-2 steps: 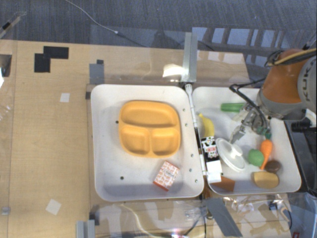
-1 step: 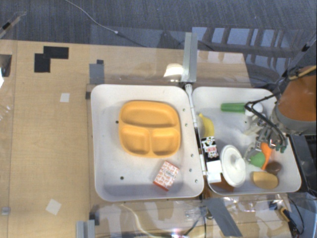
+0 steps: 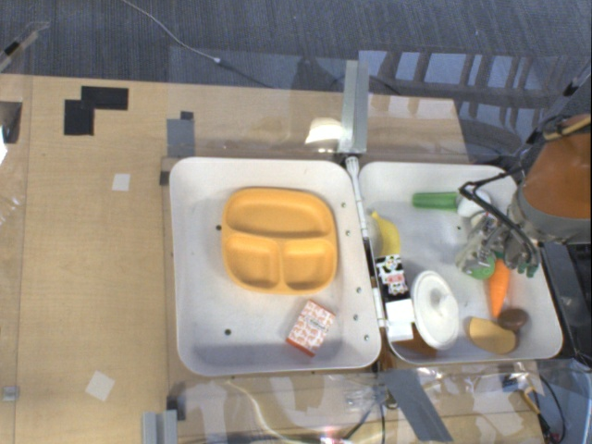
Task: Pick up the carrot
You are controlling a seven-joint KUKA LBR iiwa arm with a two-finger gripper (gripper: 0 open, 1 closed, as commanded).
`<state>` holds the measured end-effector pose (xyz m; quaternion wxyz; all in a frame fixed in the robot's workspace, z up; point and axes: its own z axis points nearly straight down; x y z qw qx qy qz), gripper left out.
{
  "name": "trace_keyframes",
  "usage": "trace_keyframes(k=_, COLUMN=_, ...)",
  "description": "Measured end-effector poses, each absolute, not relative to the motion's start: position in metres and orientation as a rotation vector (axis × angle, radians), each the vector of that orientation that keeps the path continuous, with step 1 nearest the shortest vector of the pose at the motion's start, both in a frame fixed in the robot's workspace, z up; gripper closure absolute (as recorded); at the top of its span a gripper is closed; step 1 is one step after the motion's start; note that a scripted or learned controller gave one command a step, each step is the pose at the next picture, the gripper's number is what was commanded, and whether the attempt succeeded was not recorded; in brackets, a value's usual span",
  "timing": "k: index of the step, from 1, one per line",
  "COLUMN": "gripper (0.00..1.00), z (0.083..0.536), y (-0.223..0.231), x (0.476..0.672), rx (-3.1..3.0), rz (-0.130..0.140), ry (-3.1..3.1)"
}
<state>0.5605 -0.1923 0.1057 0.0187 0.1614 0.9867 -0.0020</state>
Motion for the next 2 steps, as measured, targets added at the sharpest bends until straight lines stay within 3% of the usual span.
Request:
trace_keyframes(k=1, gripper=1.00, z=0.102, y=-0.184, x=0.509, rx=0.749, rz=0.001, ry=3.046)
trace_keyframes(k=2, gripper=1.00, z=0.168, y=-0.089, x=0.506, rx=0.388, rz=0.003, ry=3.108)
